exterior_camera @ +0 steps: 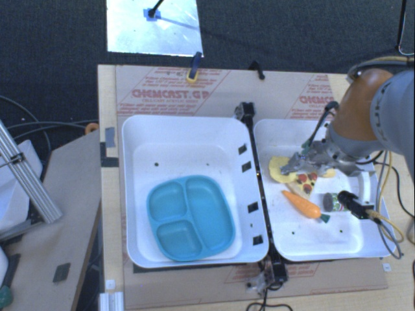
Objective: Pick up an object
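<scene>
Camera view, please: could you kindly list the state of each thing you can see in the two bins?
Blue three-compartment plastic tray: lying flat in the left white bin.
Orange toy carrot: lying flat in the right white bin.
Yellow toy pizza slice: flat, partly under the end effector.
End effector: low over the pizza slice.

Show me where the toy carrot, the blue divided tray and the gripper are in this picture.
toy carrot point(301, 205), camera view, middle of its orange body.
blue divided tray point(214, 207), camera view, floor of its long right compartment.
gripper point(298, 165), camera view, between its fingertips, over the yellow piece.
</scene>
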Available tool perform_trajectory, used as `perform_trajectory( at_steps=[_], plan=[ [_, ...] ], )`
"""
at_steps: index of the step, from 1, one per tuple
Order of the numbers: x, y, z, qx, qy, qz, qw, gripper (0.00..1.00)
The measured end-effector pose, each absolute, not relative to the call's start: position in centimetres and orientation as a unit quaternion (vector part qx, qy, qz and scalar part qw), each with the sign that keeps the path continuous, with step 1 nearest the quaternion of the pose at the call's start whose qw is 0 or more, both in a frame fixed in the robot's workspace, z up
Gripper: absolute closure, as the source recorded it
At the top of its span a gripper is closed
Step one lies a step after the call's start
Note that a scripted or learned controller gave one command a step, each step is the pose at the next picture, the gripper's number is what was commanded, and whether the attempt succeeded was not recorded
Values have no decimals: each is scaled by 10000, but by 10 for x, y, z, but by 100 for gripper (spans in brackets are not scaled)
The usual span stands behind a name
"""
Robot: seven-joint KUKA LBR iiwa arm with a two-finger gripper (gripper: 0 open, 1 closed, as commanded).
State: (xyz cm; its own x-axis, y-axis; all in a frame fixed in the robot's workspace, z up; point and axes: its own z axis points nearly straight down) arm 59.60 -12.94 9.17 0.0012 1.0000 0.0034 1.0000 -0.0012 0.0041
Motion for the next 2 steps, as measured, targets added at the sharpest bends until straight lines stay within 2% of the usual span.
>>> perform_trajectory(
  at_steps=[1,2],
  plan=[
    [550,-157,89,7080,7061,46,47,0],
    [553,-156,101,7064,7078,57,66,100]
  ],
)
